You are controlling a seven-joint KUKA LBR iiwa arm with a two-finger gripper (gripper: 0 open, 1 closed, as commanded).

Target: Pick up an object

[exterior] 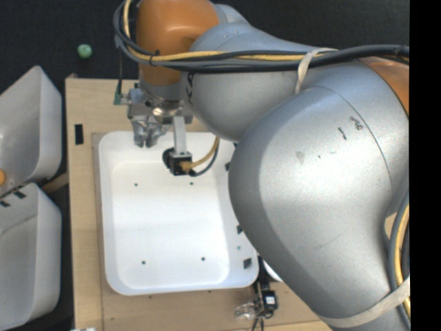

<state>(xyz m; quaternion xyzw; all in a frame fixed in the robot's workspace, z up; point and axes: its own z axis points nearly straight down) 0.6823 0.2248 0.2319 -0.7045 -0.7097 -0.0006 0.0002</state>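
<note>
My gripper (161,141) hangs below the orange wrist band, over the far edge of the left white bin (165,254). A small black part with a yellow cable (179,163) sits at its lower end, just above the bin floor. The view does not show anything held in it. The bin floor in view is plain white with a few small dark dots. The big grey arm (317,185) hides the right side of the bench and the second bin.
A small green ball (85,50) lies on the dark floor beyond the bench's far left corner. Two white containers (27,129) stand off the bench at the left. A small metal clip (251,310) lies on the wooden bench near the bin's front right corner.
</note>
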